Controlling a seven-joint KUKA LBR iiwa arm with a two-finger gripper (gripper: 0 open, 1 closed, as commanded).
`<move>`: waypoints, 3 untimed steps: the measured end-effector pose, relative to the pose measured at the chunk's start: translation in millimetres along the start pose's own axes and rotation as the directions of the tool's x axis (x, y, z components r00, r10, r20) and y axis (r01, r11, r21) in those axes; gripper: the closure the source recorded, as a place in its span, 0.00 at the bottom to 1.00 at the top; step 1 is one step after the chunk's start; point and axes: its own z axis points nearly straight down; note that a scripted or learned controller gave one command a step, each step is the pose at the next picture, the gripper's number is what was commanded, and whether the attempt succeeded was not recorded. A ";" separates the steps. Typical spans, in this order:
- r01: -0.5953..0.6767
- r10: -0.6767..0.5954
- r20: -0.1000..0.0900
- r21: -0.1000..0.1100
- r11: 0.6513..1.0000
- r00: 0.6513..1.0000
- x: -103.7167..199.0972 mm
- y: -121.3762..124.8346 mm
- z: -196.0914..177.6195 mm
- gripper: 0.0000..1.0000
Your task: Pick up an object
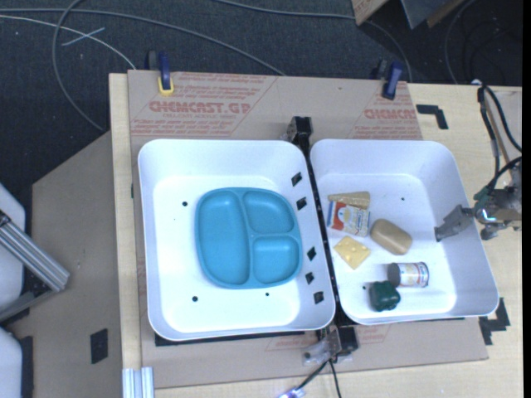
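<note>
Landmark: the right shallow white plastic bin (465,303); every place below is given against it.
Gripper: a grey two-finger gripper (453,223) sits at this bin's right rim, above the wall; whether it is spread or pressed together cannot be told, and nothing is seen in it.
Candidates: inside the bin's left half lie a tan oval bread roll (391,237), a yellow cheese wedge (353,251), a small jar with a white label (410,274), a dark green round cap (384,296) and a red-and-white carton (348,216).
Neighbour: the left white bin (158,222) holds a blue sectioned plastic plate (249,237).
Risk: items crowd together, so a descent may nudge neighbours; the jar would likely roll away.
</note>
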 end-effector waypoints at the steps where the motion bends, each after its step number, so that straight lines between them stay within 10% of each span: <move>1: 0.000 0.000 0.000 -0.001 1.000 1.000 3.4 -0.6 42.4 0.00; 2: -0.001 0.001 0.000 -0.001 1.000 1.000 0.6 2.4 85.9 0.00; 3: 0.000 0.000 0.002 -0.007 1.000 1.000 0.2 3.7 72.2 1.00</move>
